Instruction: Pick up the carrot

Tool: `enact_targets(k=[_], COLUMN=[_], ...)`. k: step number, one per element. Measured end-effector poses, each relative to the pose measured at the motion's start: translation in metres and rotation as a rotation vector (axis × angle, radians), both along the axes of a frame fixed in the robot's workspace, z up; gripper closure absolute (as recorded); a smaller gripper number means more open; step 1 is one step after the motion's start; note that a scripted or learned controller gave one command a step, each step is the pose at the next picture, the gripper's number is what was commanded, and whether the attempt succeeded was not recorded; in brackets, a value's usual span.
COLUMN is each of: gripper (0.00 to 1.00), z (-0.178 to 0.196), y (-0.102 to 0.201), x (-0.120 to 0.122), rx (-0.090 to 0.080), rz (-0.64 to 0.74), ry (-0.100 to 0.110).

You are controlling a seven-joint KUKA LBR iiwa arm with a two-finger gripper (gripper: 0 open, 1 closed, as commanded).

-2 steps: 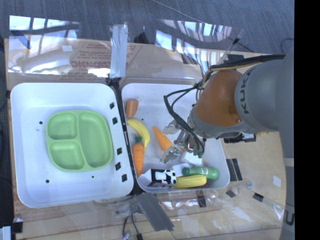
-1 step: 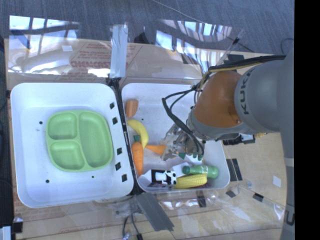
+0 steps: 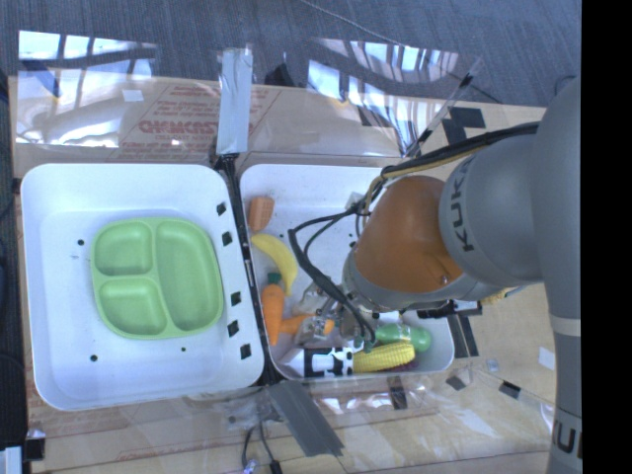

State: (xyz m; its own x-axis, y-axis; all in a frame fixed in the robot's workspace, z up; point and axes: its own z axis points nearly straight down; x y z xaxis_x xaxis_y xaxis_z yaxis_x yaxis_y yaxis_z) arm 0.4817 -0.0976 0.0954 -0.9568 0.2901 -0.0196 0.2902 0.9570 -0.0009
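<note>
The carrot (image 3: 273,310) is orange with a small green top and lies along the left wall of the right bin (image 3: 326,181), near its front. My gripper (image 3: 324,328) is low in the same bin, just right of the carrot and close against it. The arm's orange band and wrist (image 3: 405,235) hang over the bin's middle and hide much of its floor. Cables and the wrist body block the view of the gripper's tip, and I cannot make out anything held in it.
A yellow banana (image 3: 277,258) lies just behind the carrot, with a small orange-brown item (image 3: 260,210) further back. A corn cob (image 3: 385,357) and a green vegetable (image 3: 413,338) sit at the front right. The left bin (image 3: 49,265) holds a green divided plate (image 3: 158,276).
</note>
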Motion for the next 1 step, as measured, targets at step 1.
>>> enact_targets(k=[1], gripper=[1.0], z=[0.0975], y=[0.0461], x=[-0.0037], rx=[0.009], rz=[-0.254], ry=[0.014])
